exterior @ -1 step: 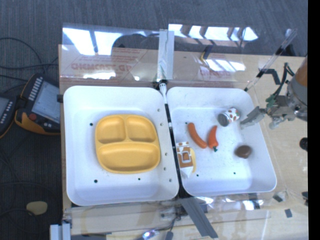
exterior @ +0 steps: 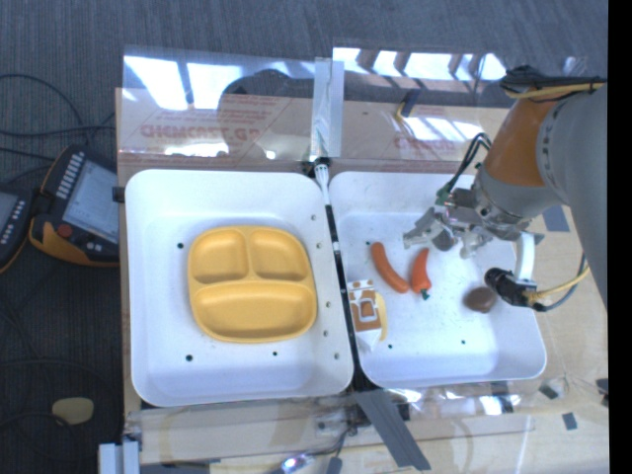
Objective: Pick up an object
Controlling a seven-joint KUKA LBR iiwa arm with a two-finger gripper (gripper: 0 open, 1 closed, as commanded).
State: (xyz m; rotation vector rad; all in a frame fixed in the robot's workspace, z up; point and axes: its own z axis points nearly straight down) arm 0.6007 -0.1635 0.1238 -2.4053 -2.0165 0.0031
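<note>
Orange-cased teach pendant (exterior: 74, 210) lay on the dark floor at far left, its cable trailing off. Just right of it sat the left white bin (exterior: 148, 363), holding a yellow three-compartment plate (exterior: 253, 282) roughly at centre, flat, compartments facing up. A clear panel (exterior: 227, 107) stood behind both bins, catching window reflections.

Across the divider, the right white bin (exterior: 513, 358) held four items. Nearest the divider, against the left wall: a small orange-and-white carton-like object (exterior: 366, 309), detail too small to read. Next, an orange sausage-shaped toy (exterior: 388, 267) lay at a slant, and just beside it a red-orange chilli-like toy (exterior: 421, 271) with a dark green tip, close to the sausage but apart from it. Further right, a small brown rounded object (exterior: 481, 300) rested near the bin's right side.

Gripper (exterior: 446, 231) hung over the upper middle of the right bin, above and slightly right of the chilli toy. Nothing was visibly between the fingers; how far apart they stood could not be told. Grey arm with orange band (exterior: 518, 146) entered from the right.
</note>
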